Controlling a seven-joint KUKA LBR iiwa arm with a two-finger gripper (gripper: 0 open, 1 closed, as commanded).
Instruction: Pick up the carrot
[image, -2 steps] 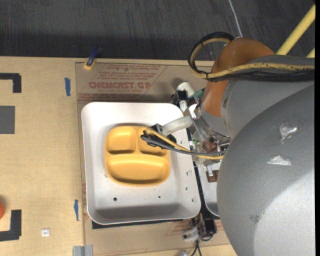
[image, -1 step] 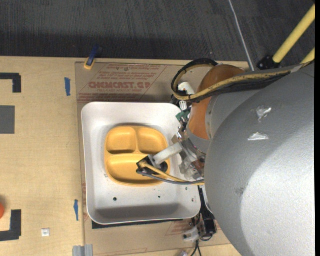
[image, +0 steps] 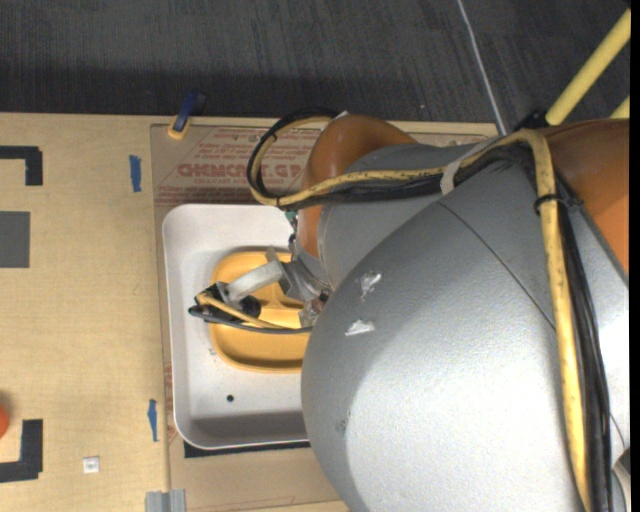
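The jaws were seen inside the white bin (image: 185, 400), just above a yellow object (image: 262, 347); whether open or closed could not be told

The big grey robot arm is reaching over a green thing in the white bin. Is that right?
Not quite. The thing under the grey arm is yellow, not green. The camera view shows the yellow thing lying in the white bin, partly hidden by the arm reaching over it. The rest is right.
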